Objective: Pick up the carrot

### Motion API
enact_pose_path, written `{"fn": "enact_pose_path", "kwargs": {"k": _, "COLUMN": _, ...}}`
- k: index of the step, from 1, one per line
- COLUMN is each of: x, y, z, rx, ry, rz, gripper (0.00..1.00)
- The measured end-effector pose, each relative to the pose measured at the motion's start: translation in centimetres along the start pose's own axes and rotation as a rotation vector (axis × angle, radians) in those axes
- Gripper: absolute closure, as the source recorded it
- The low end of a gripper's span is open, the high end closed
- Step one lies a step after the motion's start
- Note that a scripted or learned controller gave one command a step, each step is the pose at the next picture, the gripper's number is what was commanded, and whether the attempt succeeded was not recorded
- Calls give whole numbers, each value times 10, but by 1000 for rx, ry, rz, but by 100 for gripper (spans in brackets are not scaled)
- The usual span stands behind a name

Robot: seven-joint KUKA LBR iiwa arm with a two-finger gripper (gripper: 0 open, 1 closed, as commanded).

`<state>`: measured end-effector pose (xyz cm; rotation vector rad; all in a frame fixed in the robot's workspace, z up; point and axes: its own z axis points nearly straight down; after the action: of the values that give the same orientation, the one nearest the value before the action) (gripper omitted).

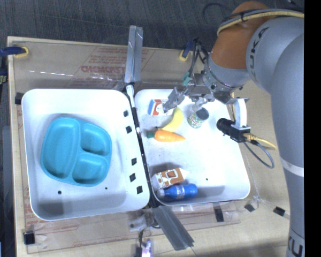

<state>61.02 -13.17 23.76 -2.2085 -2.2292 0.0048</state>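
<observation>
Claw-wise, the gripper (184, 101) hangs over the far part of the right bin (232, 183), its two fingers spread apart with nothing between them. One finger (174, 99) reaches toward the near left and sits just above the banana (176, 120); the other (199, 110) points down beside a small green-labelled can (196, 121). Just left of the claw lies a small white carton (155, 107) with red and blue print. The carrot (168, 136) lies nearer the camera than the claw, apart from the fingers, touching the banana's lower end. Well nearer still, by the bin's front wall, rest a brown-and-white carton (168, 176) and a blue bottle (180, 191). Far to the claw's left, the left bin (35, 197) holds a blue divided plate (76, 151).
</observation>
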Motion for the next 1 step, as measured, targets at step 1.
{"fn": "enact_pose_path", "kwargs": {"k": 1, "x": -5, "y": -22, "z": 147, "rx": -2, "ry": -1, "rz": -346, "gripper": 0}}
